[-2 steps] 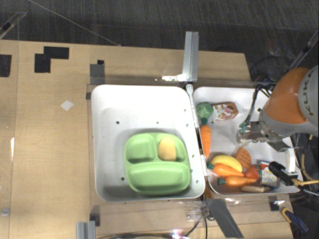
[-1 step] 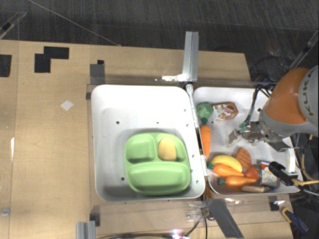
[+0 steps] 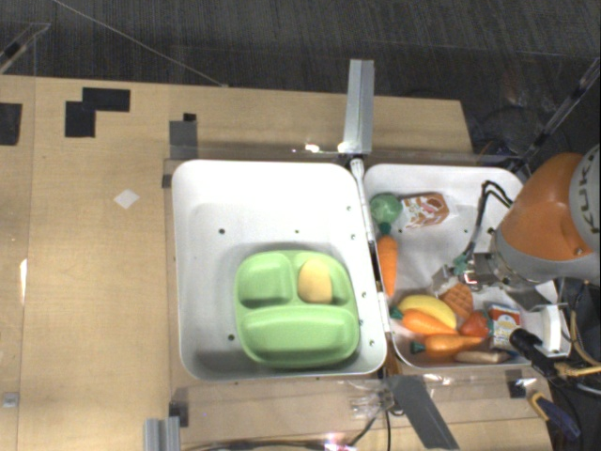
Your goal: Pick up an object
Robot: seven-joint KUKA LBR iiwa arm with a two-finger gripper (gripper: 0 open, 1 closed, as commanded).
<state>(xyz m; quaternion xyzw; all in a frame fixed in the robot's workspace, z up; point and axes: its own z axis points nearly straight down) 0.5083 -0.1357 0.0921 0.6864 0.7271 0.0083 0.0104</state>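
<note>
**Ana:** Where's the arm right now?

**Me:** I have it reaching in from the right, low over the right bin (image 3: 427,178). The claw (image 3: 462,272) sits just above the heap of toy food at the near end. I can't tell how its fingers stand; the wrist hides them.

**Ana:** What is there to take?

**Me:** A banana (image 3: 428,308), a long carrot (image 3: 387,263) along the left wall, a brownish waffle-like piece (image 3: 458,300) right under the claw, and a green round thing (image 3: 384,208) at the far end. The left bin (image 3: 216,252) holds a green divided tray (image 3: 296,318) with a yellow lump (image 3: 315,280) in it.

**Ana:** Which step, then?

**Me:** I judge it the approach, nothing lifted yet. Next I'd need a straight drop onto one piece, probably the brownish one, without nudging its crowded neighbours.
</note>
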